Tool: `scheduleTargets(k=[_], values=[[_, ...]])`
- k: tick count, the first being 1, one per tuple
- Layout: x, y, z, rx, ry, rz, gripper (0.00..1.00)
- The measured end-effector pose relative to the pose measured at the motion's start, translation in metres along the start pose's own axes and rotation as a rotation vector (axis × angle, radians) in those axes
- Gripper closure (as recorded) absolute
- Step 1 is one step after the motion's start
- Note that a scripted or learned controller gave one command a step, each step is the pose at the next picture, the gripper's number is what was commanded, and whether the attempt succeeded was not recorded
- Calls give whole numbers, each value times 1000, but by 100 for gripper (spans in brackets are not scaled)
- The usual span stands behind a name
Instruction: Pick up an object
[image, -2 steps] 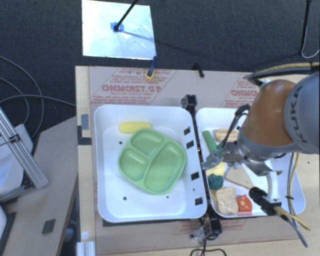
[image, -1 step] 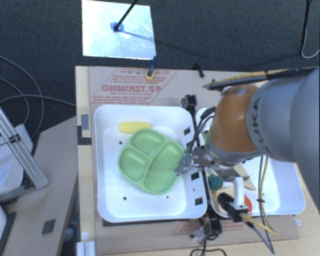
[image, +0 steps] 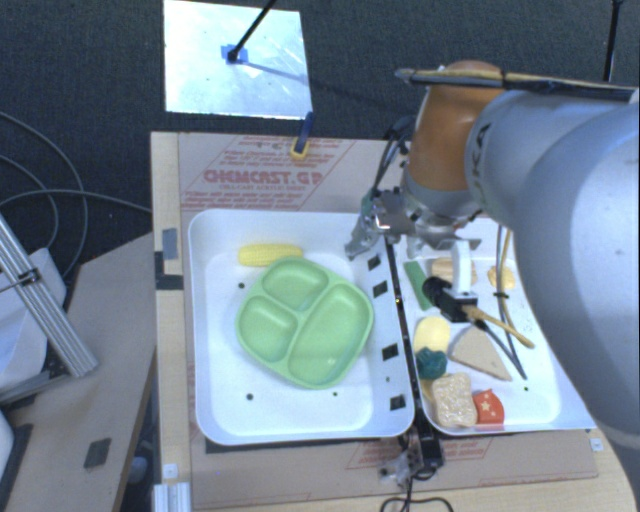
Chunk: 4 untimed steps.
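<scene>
My gripper (image: 418, 243) hangs from the grey arm with its orange band, over the far end of the right bin (image: 545, 405), close to the divider between the two bins. Below it in that bin lie a pale yellow rounded piece (image: 432, 332), a small teal piece (image: 432, 363), a beige wedge (image: 480, 354), a speckled cracker-like block (image: 453, 398) and a red piece (image: 487, 407). Another yellowish item (image: 442, 268) sits just under the wrist, partly hidden. Nothing is visibly held.
The left bin (image: 215, 400) holds a green divided plate (image: 304, 321) in its middle and a yellow corn cob (image: 269, 255) at its far side. A cardboard sheet (image: 260, 175) lies beyond the bins. The arm's bulk covers the right bin's far right part.
</scene>
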<state>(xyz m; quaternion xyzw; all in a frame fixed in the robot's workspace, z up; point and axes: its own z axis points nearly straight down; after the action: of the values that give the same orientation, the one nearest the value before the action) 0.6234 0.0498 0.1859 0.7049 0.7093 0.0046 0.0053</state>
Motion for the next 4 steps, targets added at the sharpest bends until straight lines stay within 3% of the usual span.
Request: scheduleTargets(k=[1, 2, 3, 4], values=[[-81, 27, -7, 8, -1, 8, 0], [-26, 46, 2, 9, 2, -1, 0], [-67, -32, 1, 18, 0, 10, 0], [22, -41, 40, 0, -11, 15, 0]])
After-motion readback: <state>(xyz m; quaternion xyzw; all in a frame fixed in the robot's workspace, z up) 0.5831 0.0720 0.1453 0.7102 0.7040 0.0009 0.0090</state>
